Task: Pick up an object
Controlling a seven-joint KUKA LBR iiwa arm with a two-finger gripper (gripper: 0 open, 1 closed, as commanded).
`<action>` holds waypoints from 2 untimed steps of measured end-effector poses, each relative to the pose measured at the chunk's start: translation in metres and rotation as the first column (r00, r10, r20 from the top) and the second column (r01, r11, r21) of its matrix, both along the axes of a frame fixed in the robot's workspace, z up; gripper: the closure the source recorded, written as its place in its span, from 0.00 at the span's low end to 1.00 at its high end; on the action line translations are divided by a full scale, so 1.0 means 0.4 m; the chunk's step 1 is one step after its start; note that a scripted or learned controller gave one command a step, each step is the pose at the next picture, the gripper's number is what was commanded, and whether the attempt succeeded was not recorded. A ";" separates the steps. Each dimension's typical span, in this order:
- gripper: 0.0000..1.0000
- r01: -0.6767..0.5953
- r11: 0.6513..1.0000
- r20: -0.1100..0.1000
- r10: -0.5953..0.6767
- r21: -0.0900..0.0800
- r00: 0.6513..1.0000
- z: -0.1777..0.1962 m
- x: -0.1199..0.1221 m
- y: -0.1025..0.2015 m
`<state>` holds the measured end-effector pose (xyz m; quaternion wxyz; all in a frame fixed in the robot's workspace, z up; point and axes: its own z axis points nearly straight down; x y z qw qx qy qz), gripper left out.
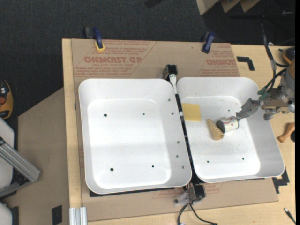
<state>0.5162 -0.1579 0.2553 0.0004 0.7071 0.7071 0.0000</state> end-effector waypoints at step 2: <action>0.00 -0.002 1.000 0.005 0.002 -0.002 1.000 -0.425 0.208 0.045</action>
